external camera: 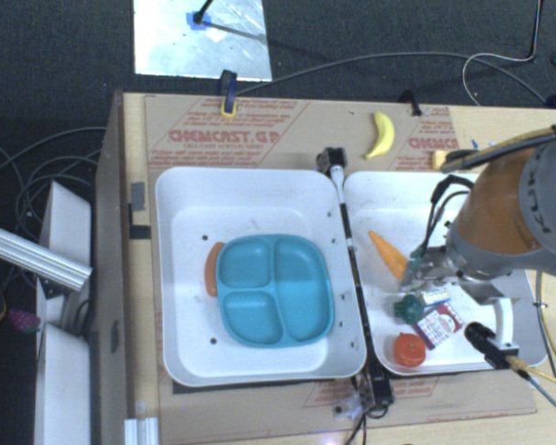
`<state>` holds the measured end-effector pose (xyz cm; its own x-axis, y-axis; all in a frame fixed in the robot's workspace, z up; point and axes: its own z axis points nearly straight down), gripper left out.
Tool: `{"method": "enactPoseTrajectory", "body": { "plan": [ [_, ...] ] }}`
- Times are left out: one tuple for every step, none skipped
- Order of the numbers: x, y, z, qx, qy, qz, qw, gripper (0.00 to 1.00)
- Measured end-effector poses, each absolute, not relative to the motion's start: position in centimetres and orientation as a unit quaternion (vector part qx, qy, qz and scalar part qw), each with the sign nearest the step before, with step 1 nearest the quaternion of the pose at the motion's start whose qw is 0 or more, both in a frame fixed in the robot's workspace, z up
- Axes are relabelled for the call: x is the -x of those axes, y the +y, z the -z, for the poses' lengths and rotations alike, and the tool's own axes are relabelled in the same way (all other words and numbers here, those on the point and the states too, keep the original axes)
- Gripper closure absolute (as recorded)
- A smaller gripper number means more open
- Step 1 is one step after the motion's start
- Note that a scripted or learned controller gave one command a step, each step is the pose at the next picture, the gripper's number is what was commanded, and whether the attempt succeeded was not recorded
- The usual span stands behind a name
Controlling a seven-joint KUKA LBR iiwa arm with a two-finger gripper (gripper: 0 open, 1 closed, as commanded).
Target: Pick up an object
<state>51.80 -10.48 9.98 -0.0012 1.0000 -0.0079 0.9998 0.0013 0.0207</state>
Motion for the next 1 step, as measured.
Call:
{"method": "enactPoseTrajectory", "body": {
  "plan": [
    [-51.79,-10.47,-9.97,-0.707,0.708,-0.0045,0.01,0.0]
  ]
}}
